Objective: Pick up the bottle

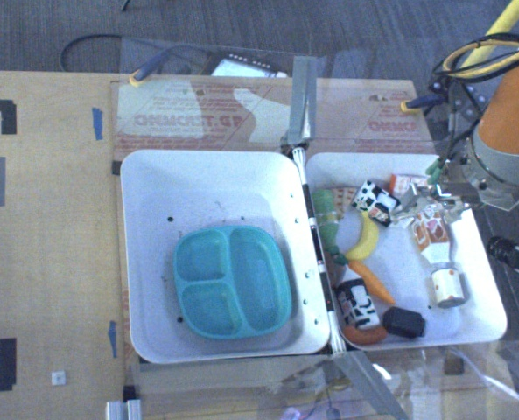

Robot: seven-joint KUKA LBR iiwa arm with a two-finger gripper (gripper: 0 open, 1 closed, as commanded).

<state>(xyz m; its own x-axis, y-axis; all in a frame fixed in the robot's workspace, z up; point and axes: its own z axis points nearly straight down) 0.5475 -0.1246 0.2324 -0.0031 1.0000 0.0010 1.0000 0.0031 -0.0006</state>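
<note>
On the tabletop [49, 234], your bottle [325, 217] lies against the right bin's [491, 318] left wall, crowded by the banana [365, 239], while the claw [434, 195] hovers well apart, its state unclear.

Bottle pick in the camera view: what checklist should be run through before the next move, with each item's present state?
1. Bottle found: the green bottle lies in the right bin, along its left wall. Ok.
2. Gripper above the bottle: the gripper is over the bin's right part, well apart from the bottle. Not ok.
3. Room around the bottle: the wall is on one side and the banana is close on the other. Not ok.
4. Way across: the cow toy lies between the gripper and the bottle, and the gripper's height is unclear. Cannot tell.
5. Gripper carrying nothing: cannot tell.
</note>
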